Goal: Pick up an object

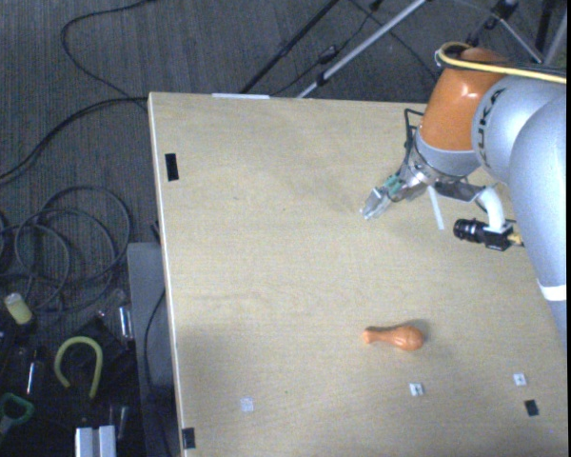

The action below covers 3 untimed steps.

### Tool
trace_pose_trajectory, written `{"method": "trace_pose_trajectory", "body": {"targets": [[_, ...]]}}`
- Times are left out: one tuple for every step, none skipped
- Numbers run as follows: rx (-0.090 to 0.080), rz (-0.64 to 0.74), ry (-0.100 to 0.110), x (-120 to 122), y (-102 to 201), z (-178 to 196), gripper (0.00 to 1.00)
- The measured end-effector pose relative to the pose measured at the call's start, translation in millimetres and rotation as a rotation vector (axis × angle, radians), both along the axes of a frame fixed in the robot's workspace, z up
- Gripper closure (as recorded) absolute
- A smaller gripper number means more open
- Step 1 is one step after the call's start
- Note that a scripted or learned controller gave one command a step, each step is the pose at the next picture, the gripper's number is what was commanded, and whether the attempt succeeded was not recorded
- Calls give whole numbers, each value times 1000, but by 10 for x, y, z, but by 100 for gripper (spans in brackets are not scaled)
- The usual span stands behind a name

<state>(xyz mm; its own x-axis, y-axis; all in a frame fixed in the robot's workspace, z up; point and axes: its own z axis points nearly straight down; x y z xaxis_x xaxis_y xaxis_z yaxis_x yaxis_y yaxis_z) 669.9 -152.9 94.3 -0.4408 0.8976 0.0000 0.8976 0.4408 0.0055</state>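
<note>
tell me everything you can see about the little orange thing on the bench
The orange object is small and pear- or gourd-shaped, with a rounded bulb at the camera view's right tapering to a narrow neck that points left. It looks smooth, matte and evenly orange, perhaps plastic or rubber. It lies on its side on the pale wooden surface, in the lower right part of the view, casting a slight shadow. Nothing touches it; the end effector is well above it in the image.

Pear-shaped object (395, 337) on the bench top (266, 284), end effector (374, 207) well behind it.
</note>
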Motion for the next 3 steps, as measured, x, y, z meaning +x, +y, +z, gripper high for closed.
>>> {"method": "trace_pose_trajectory", "body": {"targets": [[0, 0, 0, 0, -1, 0, 0], [2, 0, -3, 7, 13, 95, 100], [-5, -112, 3, -10, -364, 1231, 100]]}}
